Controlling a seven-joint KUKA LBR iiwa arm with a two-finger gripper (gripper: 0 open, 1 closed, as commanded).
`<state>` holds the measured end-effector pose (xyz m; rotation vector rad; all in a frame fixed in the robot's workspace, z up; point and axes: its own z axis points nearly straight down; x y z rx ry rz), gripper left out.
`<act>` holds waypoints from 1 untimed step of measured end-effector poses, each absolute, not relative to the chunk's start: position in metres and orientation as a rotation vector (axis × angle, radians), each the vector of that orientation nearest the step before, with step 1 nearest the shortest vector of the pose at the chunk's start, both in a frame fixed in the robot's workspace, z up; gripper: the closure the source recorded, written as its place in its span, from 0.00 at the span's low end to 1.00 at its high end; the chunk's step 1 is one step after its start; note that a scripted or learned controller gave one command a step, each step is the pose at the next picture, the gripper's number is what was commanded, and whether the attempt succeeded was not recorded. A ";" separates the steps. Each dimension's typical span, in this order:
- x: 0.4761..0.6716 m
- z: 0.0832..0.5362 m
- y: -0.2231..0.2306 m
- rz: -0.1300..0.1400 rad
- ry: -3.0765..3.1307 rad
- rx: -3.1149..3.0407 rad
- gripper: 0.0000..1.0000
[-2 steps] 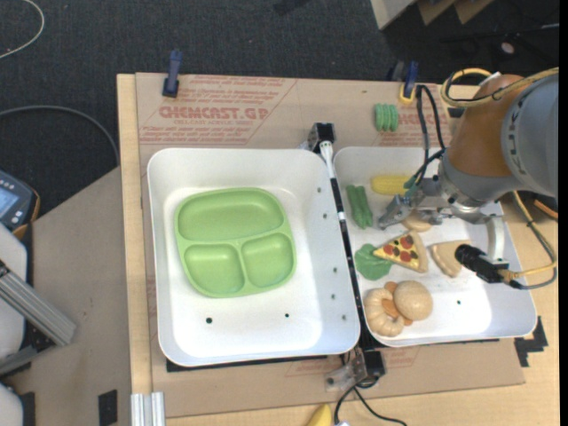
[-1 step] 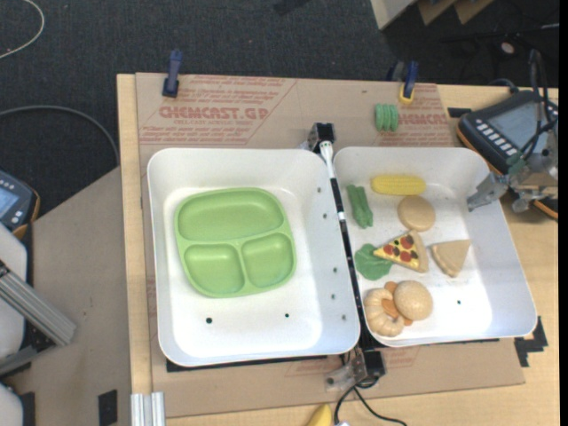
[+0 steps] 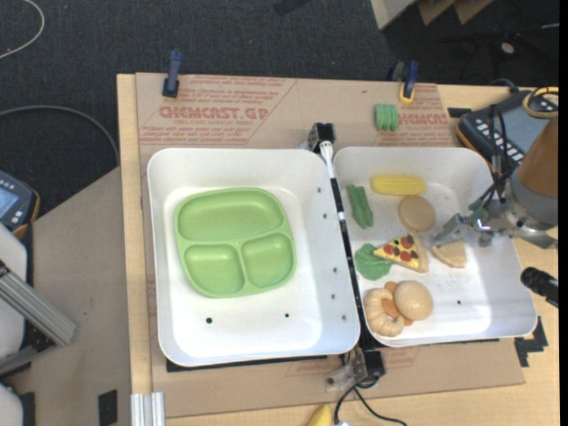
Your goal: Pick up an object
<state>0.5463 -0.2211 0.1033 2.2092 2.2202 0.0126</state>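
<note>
On the worktop, the left bin (image 3: 169, 264) holds a green divided plate (image 3: 235, 240), while the right bin (image 3: 497, 313) holds toy foods, corn (image 3: 398, 185), pizza slice (image 3: 402, 252) and bread roll (image 3: 413, 298), with the gripper (image 3: 454, 231) low beside a tan piece (image 3: 451, 255), its jaws' state unclear.

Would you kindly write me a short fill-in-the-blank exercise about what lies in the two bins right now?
1. The green divided plate lies in the ____ bin.
2. The pizza slice lies in the right bin, just below the round ____ cookie.
3. The divided plate has ____ compartments.
4. The corn cob is coloured ____.

Missing words: left; tan; three; yellow.
</note>
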 end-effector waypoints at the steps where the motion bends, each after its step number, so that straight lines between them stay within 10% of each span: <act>1: 0.531 0.089 -0.146 0.010 2.218 2.212 0.00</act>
